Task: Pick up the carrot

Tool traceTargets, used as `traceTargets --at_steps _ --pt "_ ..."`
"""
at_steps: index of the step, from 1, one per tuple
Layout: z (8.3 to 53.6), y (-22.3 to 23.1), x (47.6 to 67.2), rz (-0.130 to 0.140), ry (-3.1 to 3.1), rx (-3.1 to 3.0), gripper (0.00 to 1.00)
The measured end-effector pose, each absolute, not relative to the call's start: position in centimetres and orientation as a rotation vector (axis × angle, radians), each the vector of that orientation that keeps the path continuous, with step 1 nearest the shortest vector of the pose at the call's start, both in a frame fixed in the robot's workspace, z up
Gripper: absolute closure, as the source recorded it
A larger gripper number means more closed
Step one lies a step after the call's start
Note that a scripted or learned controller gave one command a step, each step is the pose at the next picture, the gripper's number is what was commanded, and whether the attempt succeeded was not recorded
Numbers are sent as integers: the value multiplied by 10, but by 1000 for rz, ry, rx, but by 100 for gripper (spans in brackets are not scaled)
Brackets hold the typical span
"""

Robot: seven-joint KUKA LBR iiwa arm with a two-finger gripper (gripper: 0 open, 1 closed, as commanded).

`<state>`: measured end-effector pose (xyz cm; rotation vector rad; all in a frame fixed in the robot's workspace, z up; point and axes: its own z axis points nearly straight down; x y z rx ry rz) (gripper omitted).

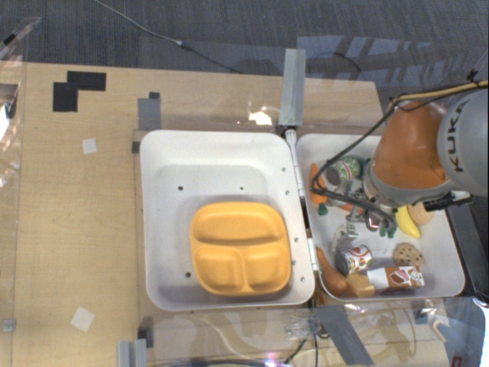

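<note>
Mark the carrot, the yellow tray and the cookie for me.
carrot (315, 180): camera view, on its orange body at the right bin's left wall.
yellow tray (240, 246): camera view, on its central divider.
cookie (407, 254): camera view, on its top face.

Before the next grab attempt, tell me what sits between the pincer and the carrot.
Nothing visible separates them. The pincer hangs low in the right bin, with the carrot just to its left, partly under the dark tool parts. A can lies close beside the carrot, and could crowd the grab.
</note>
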<state>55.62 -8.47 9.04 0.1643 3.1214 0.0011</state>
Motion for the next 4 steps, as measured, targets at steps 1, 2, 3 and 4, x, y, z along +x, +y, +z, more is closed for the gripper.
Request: traceTargets --at_steps 1,2,3,4 --pt "104 -83 560 0 3112 154 100" --pt "103 -83 559 1 3117 154 0" --pt "90 -98 639 -6 3122 -328 0" --pt "90 -90 656 8 3194 92 0"
